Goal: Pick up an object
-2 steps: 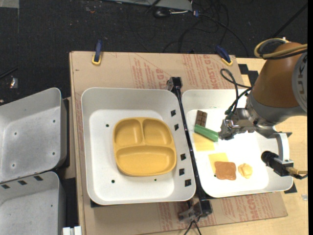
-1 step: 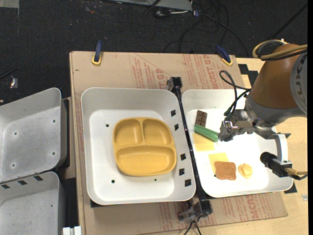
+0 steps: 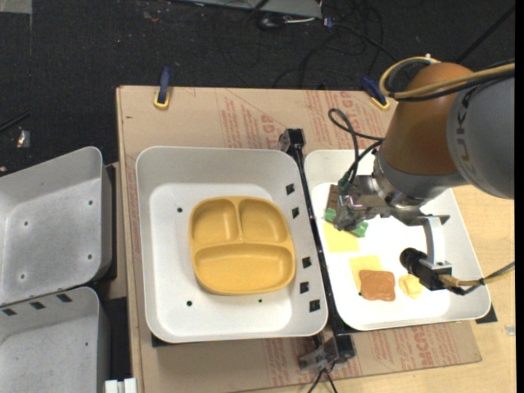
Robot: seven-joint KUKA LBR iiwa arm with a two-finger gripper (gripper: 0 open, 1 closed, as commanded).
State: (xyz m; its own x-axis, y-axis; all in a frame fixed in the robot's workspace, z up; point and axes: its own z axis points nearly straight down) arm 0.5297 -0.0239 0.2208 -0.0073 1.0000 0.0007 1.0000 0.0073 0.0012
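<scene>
Hand (image 3: 349, 207) is down low in the right bin (image 3: 391, 240), at its near-left side, close to the wall shared with the left bin (image 3: 164, 219). The wrist body covers it from above, so I can't tell how far open it is or whether it has anything.

Nearest candidate is the green piece (image 3: 334, 215), poking out just beside and under the hand. It touches or overlaps the pale yellow sheet (image 3: 340, 238). Can't tell if it's gripped or just sitting on the bin floor.

Other options in the same bin:
- yellow square slice (image 3: 365, 264), lying flat
- brown toast-like piece (image 3: 377, 286), overlapping that slice's lower edge
- small yellow chunk (image 3: 411, 286), just beside the toast

Handling guess: all look like small toy food, so light and rigid or slightly rubbery, not fragile. The green piece seems to have some height, so pinch it across its narrow sides. The flat slices are the hard ones, with no edge standing proud of the floor, so a pinch likely skids off. The toast looks thicker; take it across opposite edges.

Risk: the green piece is near the bin wall, so there's little room on that side.

The yellow divided plate (image 3: 242, 244) sits alone mid left bin, well apart from the hand. It's broad and smooth, so only its rim is graspable. Both bins sit on the tabletop (image 3: 213, 113).
</scene>
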